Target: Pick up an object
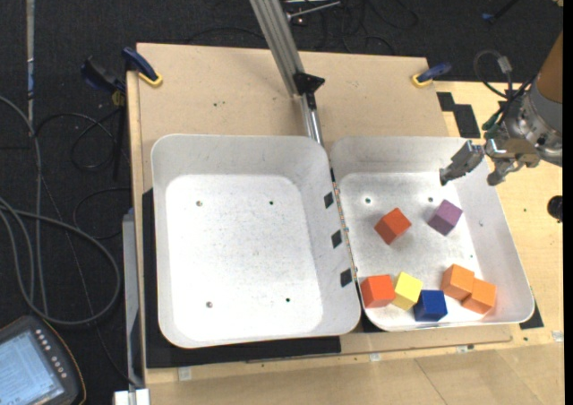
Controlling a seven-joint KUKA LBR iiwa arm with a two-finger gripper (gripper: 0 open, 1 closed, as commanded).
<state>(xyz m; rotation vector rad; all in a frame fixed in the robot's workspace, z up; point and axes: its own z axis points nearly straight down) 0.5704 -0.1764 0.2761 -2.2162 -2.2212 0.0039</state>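
the arm enters at the right edge of the frame, and its hand (477, 163) hangs over the upper right part of the right bin (510, 246). its two fingers are spread apart with nothing between them, one dark finger (457, 164) pointing to the left and the other lying nearer the bin's right wall.

all the blocks lie in the right bin. a purple block (444, 216) sits just below the hand, apart from it, and a tilted orange block (392, 225) lies to its left near the middle of the bin. along the lower edge of the bin there is a row: an orange-red block (378, 290) at the left, a yellow block (407, 290) touching it, then a blue block (431, 305) just beside the yellow one. two more orange blocks (470, 288) sit pressed together in the lower right corner.

the left bin (170, 242) fills the middle left of the frame. both bins rest on a tan counter (224, 90), with a metal pole (273, 18) slanting down from the top of the frame to the gap between them.
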